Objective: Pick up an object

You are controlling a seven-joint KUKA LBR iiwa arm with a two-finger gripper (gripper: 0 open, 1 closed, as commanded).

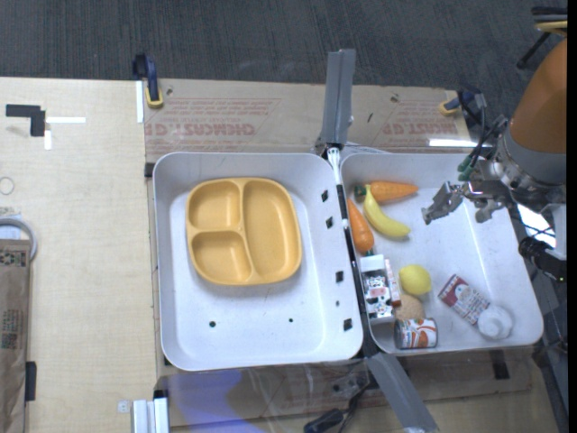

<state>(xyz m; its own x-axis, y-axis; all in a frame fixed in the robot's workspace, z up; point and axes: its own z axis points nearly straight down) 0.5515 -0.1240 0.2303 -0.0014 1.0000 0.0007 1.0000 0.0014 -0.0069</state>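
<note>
The right bin holds a banana, two carrots, a lemon, a small carton, a red and white can, a brownish round thing and a red and white bottle. My gripper hangs over the upper right part of this bin, to the right of the banana and the upper carrot. Its fingers point left and stand slightly apart with nothing between them.
The left bin bears a yellow divided plate. A grey divider post rises between the bins at the back. Cardboard lies behind both bins. The arm's orange band sits at the far right.
</note>
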